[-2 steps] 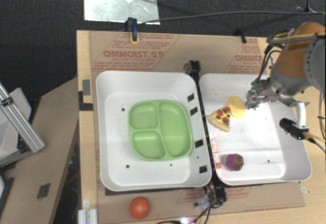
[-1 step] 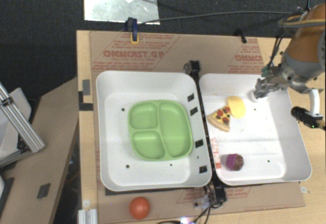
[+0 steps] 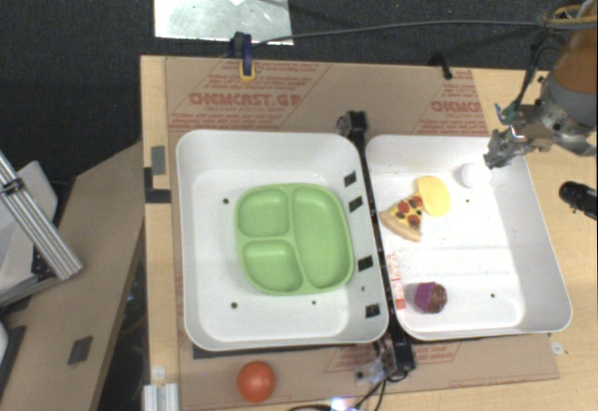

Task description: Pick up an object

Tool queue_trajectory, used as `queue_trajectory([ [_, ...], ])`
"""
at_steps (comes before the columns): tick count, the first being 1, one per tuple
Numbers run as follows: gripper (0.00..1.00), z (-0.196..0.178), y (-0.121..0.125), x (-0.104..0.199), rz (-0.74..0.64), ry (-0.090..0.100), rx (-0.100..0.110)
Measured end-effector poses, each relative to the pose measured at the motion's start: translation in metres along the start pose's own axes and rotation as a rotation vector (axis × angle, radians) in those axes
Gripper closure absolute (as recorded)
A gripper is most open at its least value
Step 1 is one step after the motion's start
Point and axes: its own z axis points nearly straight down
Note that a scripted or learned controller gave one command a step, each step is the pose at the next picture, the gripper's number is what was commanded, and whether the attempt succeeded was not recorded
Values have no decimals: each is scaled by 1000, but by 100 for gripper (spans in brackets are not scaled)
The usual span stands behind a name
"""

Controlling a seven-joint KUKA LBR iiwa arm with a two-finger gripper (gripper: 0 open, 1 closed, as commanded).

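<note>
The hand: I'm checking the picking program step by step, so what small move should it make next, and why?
Probably a short move down and toward the left, to bring the hand over the small white object. The hand sits at the far right edge of the right bin and grips nothing. That white object lies closest; the yellow piece, pizza slice and purple object lie farther off.

Your arm (image 3: 570,92) is reaching in from the right edge of the view, its grey wrist sitting high at the upper right with the orange band just showing above it. The gripper (image 3: 498,149) is pointing down and leftward from the wrist, and nothing is showing between its tips.
</note>
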Motion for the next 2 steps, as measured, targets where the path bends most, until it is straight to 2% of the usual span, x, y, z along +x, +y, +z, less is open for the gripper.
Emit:
queue_trajectory([
  [1, 100, -33, 1, 0, -3, 1, 2],
  [2, 100, -21, -17, 55, -6, 3, 7],
])
